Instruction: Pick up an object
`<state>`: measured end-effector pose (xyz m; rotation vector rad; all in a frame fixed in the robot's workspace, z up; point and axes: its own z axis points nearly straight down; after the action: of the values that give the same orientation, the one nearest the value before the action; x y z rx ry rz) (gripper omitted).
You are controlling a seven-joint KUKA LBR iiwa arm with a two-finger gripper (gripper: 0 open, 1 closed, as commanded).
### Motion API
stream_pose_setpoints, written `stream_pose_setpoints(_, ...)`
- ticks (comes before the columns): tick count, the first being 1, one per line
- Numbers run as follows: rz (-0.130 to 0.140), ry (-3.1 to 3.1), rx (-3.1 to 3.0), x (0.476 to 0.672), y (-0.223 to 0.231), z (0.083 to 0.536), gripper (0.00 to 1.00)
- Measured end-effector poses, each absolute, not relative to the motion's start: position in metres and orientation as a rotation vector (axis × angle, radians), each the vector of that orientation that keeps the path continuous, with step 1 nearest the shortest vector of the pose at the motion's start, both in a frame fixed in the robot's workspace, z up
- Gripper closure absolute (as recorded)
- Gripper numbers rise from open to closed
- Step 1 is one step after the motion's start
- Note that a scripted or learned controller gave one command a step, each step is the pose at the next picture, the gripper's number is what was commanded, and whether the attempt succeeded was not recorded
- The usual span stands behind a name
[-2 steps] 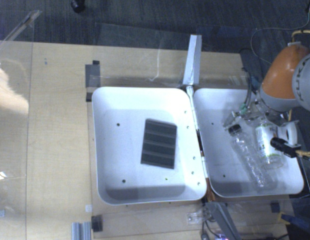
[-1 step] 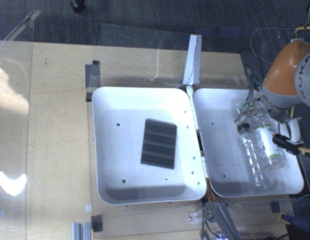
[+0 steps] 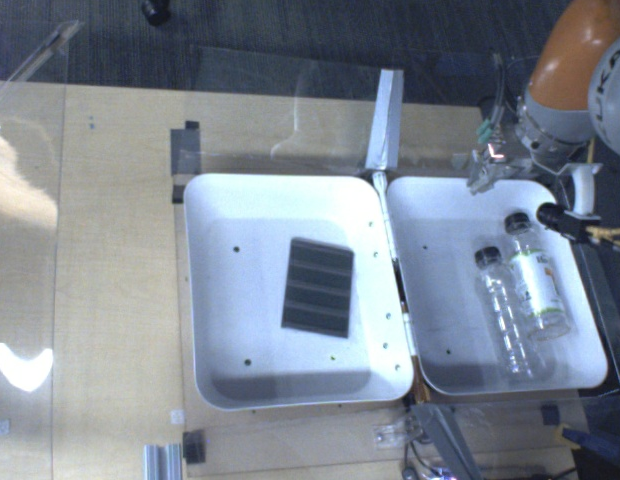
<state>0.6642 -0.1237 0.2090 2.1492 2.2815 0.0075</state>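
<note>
Two clear plastic bottles lie side by side in the right bin (image 3: 430,258), toward its right wall, both with dark caps pointing to the counter's far edge. One of them, the labelled bottle (image 3: 538,278), sits closest to that wall, with its cap (image 3: 517,223) near the bin's far right corner; a pale label with a touch of green shows through its body. Just left of it, and set nearer the front edge, is the plain bottle (image 3: 505,323), whose cap (image 3: 487,257) is level with the other's shoulder. Being see-through against white, both bodies are hard to trace, and whether they touch each other cannot be told.

In the left bin (image 3: 220,218) a dark ribbed slab (image 3: 318,287) lies flat near the middle, slightly turned, well apart from every wall. Small dark spots dot the floors of both bins. The two bins meet along a seam, and a grey metal strip (image 3: 387,118) runs from that seam toward the far edge of the wooden counter (image 3: 100,268).

Over the far right corner of the right bin hangs the claw (image 3: 487,168), a small cluttered shape with a bright glint on it, above the rim and apart from the bottles. Its fingers are too small and blurred to read, so open or closed cannot be told, and nothing is seen between them. Behind it the arm's orange band (image 3: 578,43) is cut off by the frame's top and right edges.

A transparent sheet (image 3: 30,218) covers the counter's left side, throwing white glare.
</note>
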Motion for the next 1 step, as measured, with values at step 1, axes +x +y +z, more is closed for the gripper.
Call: stream_pose_setpoints(1,0.007,2.282,2.149,0.6641,-0.1236,0.2088,0.0)
